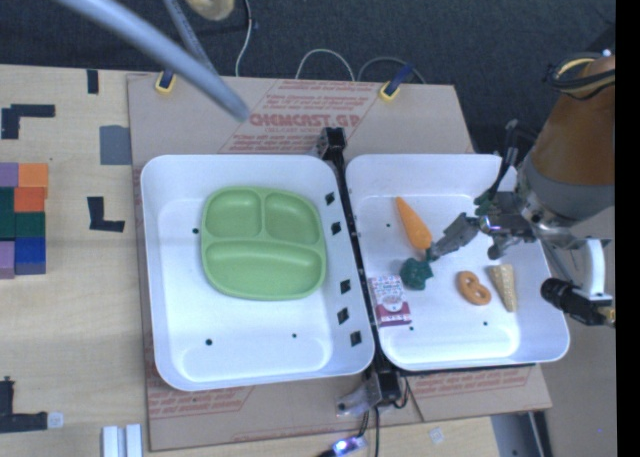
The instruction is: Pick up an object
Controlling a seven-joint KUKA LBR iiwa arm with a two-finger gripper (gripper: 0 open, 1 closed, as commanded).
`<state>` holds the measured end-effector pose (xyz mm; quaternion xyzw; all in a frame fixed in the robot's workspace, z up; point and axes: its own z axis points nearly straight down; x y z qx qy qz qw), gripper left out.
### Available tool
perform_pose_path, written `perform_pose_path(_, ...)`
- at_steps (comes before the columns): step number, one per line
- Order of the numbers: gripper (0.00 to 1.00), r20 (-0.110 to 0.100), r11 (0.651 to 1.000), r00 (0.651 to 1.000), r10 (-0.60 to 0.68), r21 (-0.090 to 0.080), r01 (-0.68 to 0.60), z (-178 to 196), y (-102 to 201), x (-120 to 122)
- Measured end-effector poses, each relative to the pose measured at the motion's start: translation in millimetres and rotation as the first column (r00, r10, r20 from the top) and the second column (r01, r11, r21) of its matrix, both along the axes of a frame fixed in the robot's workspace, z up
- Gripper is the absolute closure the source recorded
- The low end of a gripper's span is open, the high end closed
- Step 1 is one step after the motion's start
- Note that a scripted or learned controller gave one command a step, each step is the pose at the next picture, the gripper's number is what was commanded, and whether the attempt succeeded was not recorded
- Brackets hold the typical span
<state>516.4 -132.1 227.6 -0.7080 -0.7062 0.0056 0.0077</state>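
The right bin [530, 350] holds an orange carrot [412, 224], a dark green broccoli-like piece [416, 274], an orange pretzel-shaped piece [474, 288], a tan cone [504, 285] and a small pink-and-white packet [390, 301]. My gripper [442, 248] reaches in low from the right. Its tip sits just right of the carrot's lower end and just above the green piece, very close to both. Nothing can be seen held in it.
The left bin [170, 345] contains a green divided plate [264, 243]. A black divider clip strip [345, 245] runs between the bins. Coloured blocks [24, 220] sit at the far left of the bench. A grey pole [130, 20] crosses the top left.
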Motion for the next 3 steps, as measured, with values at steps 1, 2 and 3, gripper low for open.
perform_pose_path(1,0.0,0.013,1.0,1.0,0.005,-0.002,-0.005,6,1,3)
perform_pose_path(2,0.0,0.008,1.0,1.0,0.004,-0.001,-0.004,-59,5,7)
perform_pose_path(3,0.0,0.008,1.0,1.0,0.004,-0.001,-0.004,-111,4,14)
